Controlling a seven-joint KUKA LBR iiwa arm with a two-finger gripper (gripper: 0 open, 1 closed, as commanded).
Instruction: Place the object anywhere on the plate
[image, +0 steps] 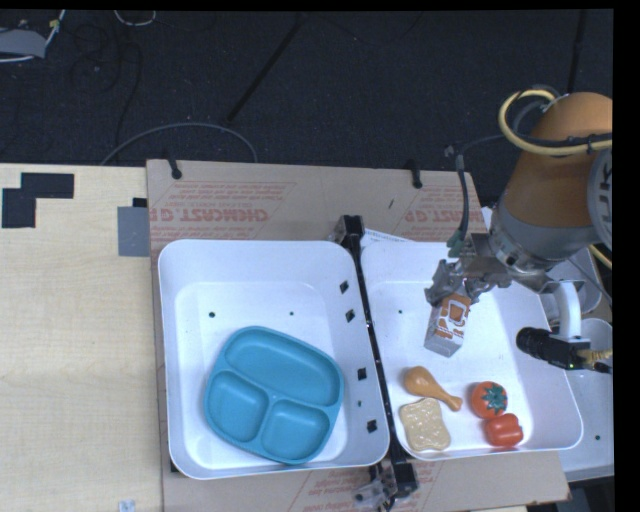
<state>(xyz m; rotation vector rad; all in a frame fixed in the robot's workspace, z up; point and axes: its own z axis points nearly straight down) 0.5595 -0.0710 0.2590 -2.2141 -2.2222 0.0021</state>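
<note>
A blue plate (272, 393) with three compartments lies in the left bin (190, 290). Over the right bin (400, 270), my gripper (455, 288) is shut on a small grey and orange carton (448, 326). The carton hangs upright between the fingers, its lower end at or just above the bin floor. The orange-banded arm (560, 170) reaches in from the right, well apart from the plate.
In the right bin's front part lie a toy chicken drumstick (431, 385), a slice of toast (425, 424), a tomato (489, 398) and a red pepper (503, 431). A black divider rail (365, 340) runs between the bins. A black cylinder (545, 345) juts in at the right.
</note>
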